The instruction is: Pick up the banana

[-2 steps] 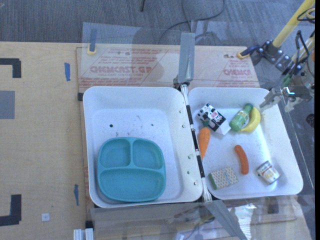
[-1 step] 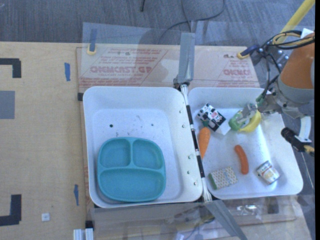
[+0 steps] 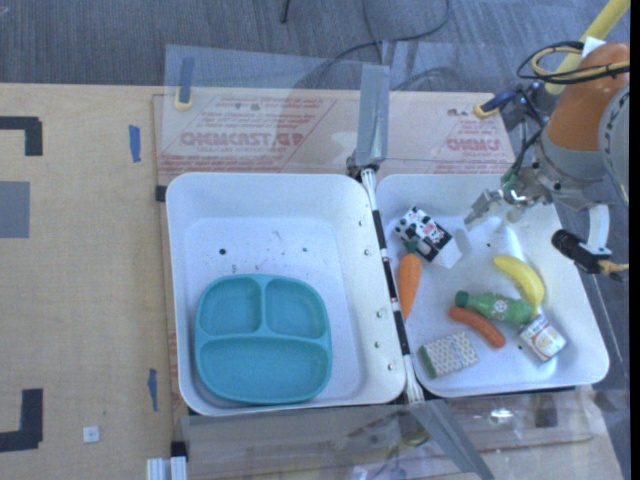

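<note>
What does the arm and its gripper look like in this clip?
A grey arm with a rounded orange band above the wrist, looped yellow and blue cables beside it, and a small metallic two-finger gripper.

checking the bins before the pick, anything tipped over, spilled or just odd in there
Nothing looks spilled or broken. The green bottle lies on its side in the right bin, beside the banana. The left bin has dark specks on its floor above the teal divided plate.

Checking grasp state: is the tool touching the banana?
Apart. The camera view shows bare white bin floor between the tool near the right bin's far edge and the banana, which lies nearer the camera.
</note>
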`<state>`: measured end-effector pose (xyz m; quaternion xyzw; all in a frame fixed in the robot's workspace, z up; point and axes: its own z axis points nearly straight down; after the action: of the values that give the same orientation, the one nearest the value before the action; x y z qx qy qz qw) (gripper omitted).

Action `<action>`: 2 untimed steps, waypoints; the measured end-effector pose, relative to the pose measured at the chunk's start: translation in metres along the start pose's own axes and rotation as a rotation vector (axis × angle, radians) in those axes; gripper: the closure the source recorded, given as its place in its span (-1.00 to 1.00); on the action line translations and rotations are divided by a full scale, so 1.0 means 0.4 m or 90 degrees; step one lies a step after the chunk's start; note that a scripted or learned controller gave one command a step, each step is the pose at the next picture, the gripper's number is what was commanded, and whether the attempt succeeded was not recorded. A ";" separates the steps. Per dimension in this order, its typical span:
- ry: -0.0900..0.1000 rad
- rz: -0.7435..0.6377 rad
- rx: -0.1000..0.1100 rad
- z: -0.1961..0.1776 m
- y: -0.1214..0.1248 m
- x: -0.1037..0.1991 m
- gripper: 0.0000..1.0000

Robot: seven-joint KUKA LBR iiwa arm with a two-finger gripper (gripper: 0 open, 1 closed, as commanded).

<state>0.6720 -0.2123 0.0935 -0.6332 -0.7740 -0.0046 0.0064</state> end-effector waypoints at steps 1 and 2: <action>-0.011 0.030 -0.004 0.016 -0.158 0.050 -1.00; -0.008 -0.015 -0.008 0.012 -0.273 0.040 -1.00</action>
<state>0.5616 -0.2182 0.0889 -0.6239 -0.7815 -0.0055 -0.0024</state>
